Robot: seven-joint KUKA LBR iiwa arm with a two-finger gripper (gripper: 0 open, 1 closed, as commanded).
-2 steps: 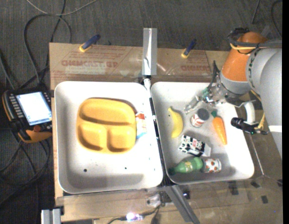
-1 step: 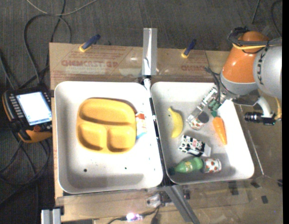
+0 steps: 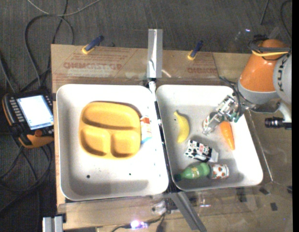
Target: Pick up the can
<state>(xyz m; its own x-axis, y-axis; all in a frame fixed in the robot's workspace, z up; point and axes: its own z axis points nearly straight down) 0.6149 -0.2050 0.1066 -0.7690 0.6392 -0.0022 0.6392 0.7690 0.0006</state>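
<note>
Toward the front of the right bin (image 3: 246,129) you'll find the can (image 3: 220,170), lying on its side near the front wall with a red-and-white patterned label. Its one end touches the green bottle (image 3: 195,171), which lies just to its left along the same front edge.

Your gripper (image 3: 210,124) sits farther back in that same bin, well apart from the can, reaching in from the right below the orange band of the arm (image 3: 260,76). It hangs over bare bin floor, and you can see nothing between its fingers; whether they are spread or pressed together you cannot tell from this angle.

Between gripper and can lies the black-and-white packet (image 3: 200,151), so the can is toward the front of the bin from the tool and slightly to the right. Just beside the gripper, on its right, you have the carrot (image 3: 228,135), pointing toward the front. On the gripper's left lies the banana (image 3: 182,126), near the bin's left wall.

Over in the left bin (image 3: 67,129) rests a yellow divided tray (image 3: 110,129).
</note>
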